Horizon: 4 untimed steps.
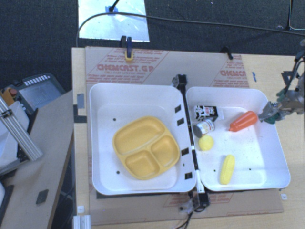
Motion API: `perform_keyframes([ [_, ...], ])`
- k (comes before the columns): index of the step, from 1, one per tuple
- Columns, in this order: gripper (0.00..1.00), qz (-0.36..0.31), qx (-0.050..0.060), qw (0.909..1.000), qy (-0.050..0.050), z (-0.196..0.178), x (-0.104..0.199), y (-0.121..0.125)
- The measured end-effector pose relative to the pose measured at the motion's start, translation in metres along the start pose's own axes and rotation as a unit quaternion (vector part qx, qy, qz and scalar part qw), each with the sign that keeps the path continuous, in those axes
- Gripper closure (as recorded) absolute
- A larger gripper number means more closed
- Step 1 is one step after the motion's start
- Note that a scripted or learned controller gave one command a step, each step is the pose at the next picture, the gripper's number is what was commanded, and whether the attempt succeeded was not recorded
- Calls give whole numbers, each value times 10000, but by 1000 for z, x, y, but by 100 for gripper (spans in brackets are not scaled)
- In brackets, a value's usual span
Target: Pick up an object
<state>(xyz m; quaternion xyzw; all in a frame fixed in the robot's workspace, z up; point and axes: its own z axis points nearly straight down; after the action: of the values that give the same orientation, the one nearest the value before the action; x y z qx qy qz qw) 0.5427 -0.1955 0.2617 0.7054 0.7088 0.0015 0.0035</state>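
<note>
The right bin point(274, 161) holds an orange carrot-shaped toy point(243, 121), a small black-and-white carton point(206, 112), a little silver can point(204, 127), a yellow ball point(206, 143) and a yellow corn cob point(227, 169). My gripper point(268, 115) hangs at the bin's right rim, just right of the carrot's thick end. Its teal fingertips point left toward the carrot, and nothing shows between them.
The left bin point(102, 104) holds a yellow three-compartment tray point(145, 147). A black divider clip strip point(187, 128) runs between the bins. Cardboard point(157, 66) lies under both bins, and a grey device point(40, 92) sits on the side table at left.
</note>
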Motion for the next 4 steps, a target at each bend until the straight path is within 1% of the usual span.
perform_keyframes([
  [1, 100, -21, 26, 10000, 20, 14, 52, 3],
  [2, 100, -26, 25, 10000, 21, 19, 114, 16],
  [3, 100, -23, 33, 10000, 23, 32, 165, 24],
  [4, 100, -26, 27, 10000, 23, 25, 225, 28],
])
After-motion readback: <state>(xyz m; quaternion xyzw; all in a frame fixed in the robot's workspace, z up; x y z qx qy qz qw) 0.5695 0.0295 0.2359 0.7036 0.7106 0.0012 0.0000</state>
